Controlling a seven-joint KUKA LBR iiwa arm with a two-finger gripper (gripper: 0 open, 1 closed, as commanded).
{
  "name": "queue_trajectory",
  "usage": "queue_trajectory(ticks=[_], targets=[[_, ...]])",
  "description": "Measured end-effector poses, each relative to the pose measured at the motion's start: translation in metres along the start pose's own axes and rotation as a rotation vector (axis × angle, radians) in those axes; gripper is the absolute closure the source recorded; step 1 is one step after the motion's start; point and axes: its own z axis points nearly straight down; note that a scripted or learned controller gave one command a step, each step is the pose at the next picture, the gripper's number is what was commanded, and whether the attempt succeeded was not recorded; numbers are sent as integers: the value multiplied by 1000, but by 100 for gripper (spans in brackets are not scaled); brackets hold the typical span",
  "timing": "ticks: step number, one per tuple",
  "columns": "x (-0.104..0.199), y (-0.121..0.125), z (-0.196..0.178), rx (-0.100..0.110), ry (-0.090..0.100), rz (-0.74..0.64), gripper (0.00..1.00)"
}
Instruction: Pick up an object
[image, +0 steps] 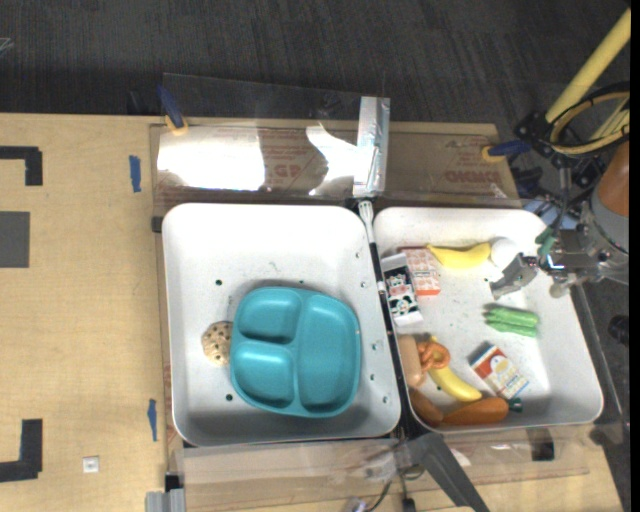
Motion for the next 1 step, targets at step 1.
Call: queue_trajectory(ticks=[1], targets=[[12, 147, 133, -20, -4, 156, 0]])
